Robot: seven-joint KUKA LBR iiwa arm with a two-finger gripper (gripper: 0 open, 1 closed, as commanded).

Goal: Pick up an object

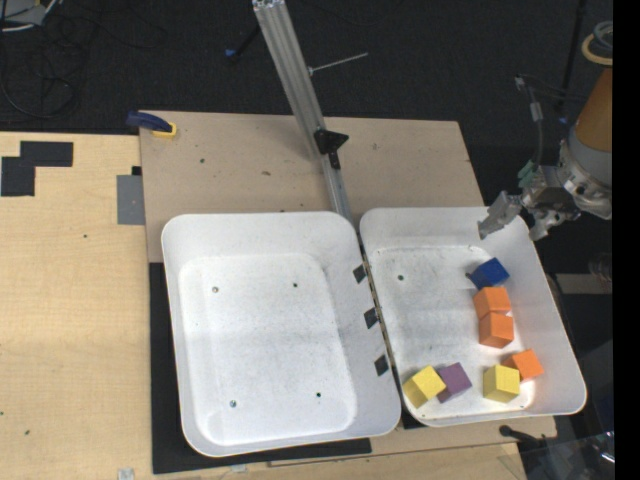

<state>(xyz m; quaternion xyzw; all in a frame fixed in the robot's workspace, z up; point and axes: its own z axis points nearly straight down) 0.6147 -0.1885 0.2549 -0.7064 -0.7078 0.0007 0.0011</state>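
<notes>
Over right bin's (560, 388) far right rim: metal gripper (522, 214), fingers spread, gripping nothing. Below, matte foam cubes: 1 blue block (489, 272), 3 orange, 2 yellow, 1 purple.

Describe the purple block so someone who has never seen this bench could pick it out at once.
Start at the right bin, the one that holds all the blocks. Go to its near edge, where the purple block sits touching a yellow block on its left. It is the only purple piece; its other neighbours are yellow, orange or blue.
</notes>
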